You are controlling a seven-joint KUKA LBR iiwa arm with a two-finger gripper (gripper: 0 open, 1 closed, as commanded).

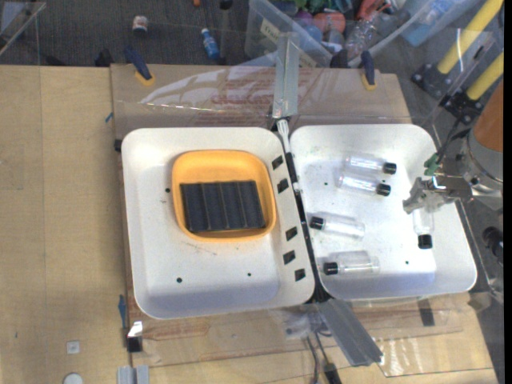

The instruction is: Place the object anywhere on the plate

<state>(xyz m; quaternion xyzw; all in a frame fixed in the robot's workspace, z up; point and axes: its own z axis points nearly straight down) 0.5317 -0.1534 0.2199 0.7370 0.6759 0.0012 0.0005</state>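
Note:
An orange plate (186, 184) lies in the left bin (152, 246). A dark ridged block (222, 206) rests on it. Several clear vials with black caps lie scattered in the right bin (448, 270); two of them (366, 166) (361, 186) are at the back, two (336, 226) (349, 264) are towards the front. My gripper (422, 198) hangs over the right bin's right side. Another vial (422, 233) lies just below it, with its cap towards the front. Nothing shows in the gripper's grasp.
A raised divider with black clips (288, 214) separates the two bins. A clear tub of coloured toys (344, 6) stands behind the bench. Yellow-padded gear (472, 30) is at the back right.

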